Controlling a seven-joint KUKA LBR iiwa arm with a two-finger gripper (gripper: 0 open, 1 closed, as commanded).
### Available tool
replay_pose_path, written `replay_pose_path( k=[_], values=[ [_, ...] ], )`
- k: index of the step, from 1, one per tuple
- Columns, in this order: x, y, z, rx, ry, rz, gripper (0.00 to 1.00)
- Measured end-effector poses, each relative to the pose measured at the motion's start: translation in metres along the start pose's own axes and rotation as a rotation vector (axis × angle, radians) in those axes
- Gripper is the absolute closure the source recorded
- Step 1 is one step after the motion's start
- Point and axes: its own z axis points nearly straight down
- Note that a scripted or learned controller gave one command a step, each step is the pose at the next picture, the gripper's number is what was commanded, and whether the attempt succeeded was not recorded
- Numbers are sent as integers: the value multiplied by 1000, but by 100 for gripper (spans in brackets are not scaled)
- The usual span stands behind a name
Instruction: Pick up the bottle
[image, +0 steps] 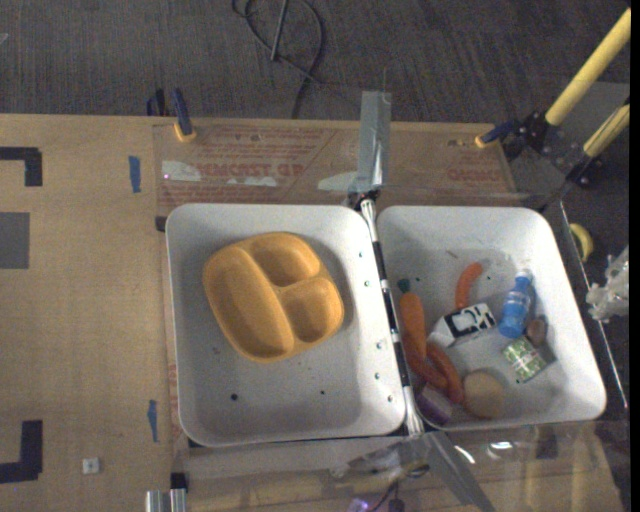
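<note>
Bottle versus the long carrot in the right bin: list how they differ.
The bottle is blue with a white cap; the carrot is orange. The bottle is shorter; the carrot is longer. The bottle lies near the bin's right side, the carrot along its left wall. Both lie in the right bin.

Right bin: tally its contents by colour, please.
Orange or red: 4, the long orange carrot, small orange carrot and two red sausage shapes
Blue: 1, the blue plastic bottle
Black-and-white: 1, carton
Tan: 1, potato
Green: 1, packet
Total: 8

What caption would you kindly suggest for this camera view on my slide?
Blue bottle among carrots and clutter in the right bin; yellow divided plate in the left bin.
</note>
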Motion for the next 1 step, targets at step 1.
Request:
replay_pose_path(
  k=[1],
  values=[
    [0,0,-6,0,0,-257,100]
  ],
)
